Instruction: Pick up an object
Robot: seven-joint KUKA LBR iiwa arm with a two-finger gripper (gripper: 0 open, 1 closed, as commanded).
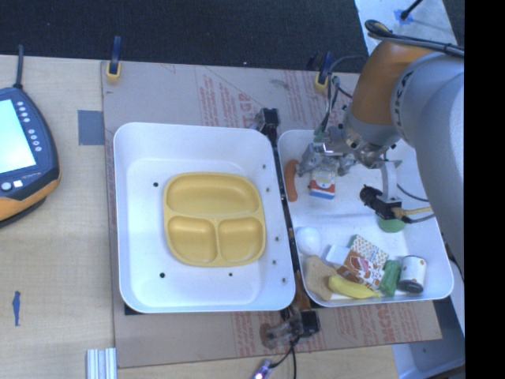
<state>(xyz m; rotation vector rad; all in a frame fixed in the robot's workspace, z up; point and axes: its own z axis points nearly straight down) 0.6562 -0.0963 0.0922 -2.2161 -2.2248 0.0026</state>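
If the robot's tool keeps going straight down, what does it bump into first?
Probably the small white carton with blue and red print, which sits right under the tool in the right white bin. Depth is hard to judge.

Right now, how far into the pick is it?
Done: the arm has reached into the right bin and the gripper sits directly over the small carton. In hand: nothing visibly; the carton looks to be on the bin floor. Left: grasp and lift. The yellow tray in the left bin is untouched.
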